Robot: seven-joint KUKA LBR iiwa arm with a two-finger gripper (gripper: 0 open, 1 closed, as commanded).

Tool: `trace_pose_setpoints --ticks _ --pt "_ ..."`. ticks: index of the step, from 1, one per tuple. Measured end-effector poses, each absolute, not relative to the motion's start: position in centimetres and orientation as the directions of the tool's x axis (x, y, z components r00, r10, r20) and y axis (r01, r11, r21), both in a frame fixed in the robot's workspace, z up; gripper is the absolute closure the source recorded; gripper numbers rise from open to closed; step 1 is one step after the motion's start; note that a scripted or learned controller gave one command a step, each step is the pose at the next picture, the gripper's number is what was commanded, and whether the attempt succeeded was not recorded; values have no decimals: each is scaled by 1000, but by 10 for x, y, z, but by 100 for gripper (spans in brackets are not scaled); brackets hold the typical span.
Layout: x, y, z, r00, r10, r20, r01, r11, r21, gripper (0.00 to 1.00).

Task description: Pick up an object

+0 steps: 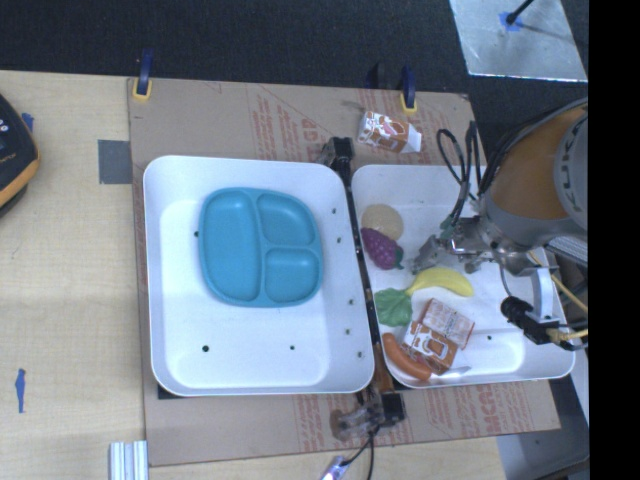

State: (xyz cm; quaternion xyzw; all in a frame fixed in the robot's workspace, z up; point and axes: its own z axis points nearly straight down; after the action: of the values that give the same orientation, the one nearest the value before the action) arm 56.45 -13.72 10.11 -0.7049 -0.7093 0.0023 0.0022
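Note:
The right bin (pixel 505 363) holds several toy foods. A beige round piece (pixel 382 219) lies at its far left, with a purple eggplant (pixel 381 247) just below it. A green leafy piece (pixel 393 306), a yellow banana (pixel 445 282), an orange-and-white packet (pixel 440 332) and a reddish sausage (pixel 404 357) lie nearer the front. The grey arm with its orange band (pixel 530 183) reaches in from the right. My gripper (pixel 432 256) hangs low over the bin, just above the banana's left end and right of the eggplant. Nothing can be seen between its fingers.
The left bin (pixel 175 348) carries a blue divided plate (pixel 261 246). A small snack packet (pixel 390 133) lies on the cardboard behind the right bin. Black cables (pixel 462 163) loop off the arm. A yellow-and-black device (pixel 12 158) sits at the bench's left edge.

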Motion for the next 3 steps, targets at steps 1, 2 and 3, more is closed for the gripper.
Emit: trace_pose_setpoints --ticks 1,2,3 --pt "532 -124 91 -5 1000 -1 1000 5 -4 0" --pt "533 -125 102 -8 1000 -2 1000 8 -5 100" --pt "533 -125 102 -8 1000 -2 1000 8 -5 0"
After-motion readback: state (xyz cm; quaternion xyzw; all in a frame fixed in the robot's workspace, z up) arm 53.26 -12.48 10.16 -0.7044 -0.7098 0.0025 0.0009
